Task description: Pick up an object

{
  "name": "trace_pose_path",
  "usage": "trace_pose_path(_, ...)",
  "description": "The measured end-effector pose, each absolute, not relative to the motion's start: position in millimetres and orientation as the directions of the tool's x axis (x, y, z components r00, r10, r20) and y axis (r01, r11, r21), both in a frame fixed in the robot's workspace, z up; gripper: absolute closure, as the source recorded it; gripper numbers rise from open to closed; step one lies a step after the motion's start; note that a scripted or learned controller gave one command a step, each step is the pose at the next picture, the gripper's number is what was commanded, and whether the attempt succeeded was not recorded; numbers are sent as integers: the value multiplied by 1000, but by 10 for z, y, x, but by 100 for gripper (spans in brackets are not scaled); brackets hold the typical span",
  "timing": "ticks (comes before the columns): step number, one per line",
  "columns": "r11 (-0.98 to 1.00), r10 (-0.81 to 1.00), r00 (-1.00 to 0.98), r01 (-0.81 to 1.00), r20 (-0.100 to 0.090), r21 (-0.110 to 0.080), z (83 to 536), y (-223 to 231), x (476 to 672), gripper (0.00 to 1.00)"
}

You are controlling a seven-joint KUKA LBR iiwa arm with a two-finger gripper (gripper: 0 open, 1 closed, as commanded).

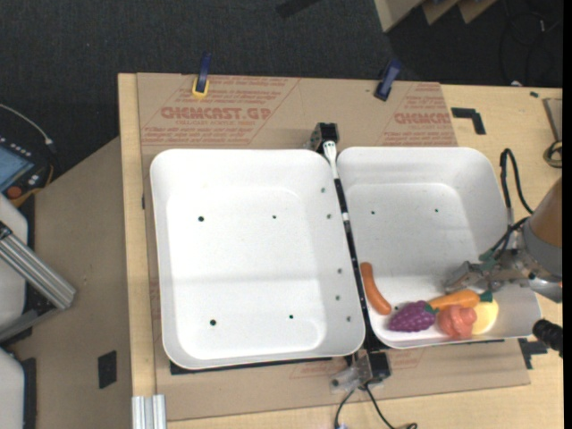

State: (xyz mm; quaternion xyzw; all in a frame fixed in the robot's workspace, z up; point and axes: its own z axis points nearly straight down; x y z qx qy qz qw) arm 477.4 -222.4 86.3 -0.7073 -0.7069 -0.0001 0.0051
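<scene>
So far nothing is lifted: the gripper (478, 280) hangs low in the right bin (420, 177), jaws spread just above the carrot (454, 299). Grapes (412, 316) and sausage (375, 289) lie beside. Closing and lifting remain.

Two white bins, the left (241, 257) and the right (420, 213), look like smooth moulded plastic with a soft sheen. They sit on a matt brown board (295, 105) with the look of cardboard or kraft paper, printed in red lettering. In the right bin, a toy hot dog (375, 290), purple grapes (412, 316), a carrot (454, 299) and other play food look like glossy plastic. The gripper (490, 273) appears to be dull grey metal. The floor (134, 16) resembles dark, rough carpet.
</scene>
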Motion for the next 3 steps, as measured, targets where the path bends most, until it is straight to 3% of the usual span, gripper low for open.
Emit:
trace_pose_path(1,-1,1000,1,1000,0,1,1007,-2232,4793,100)
trace_pose_path(2,5,1000,-5,1000,-5,19,3009,-1774,4827,100)
trace_pose_path(3,10,1000,-10,1000,0,10,3521,-1031,4892,100)
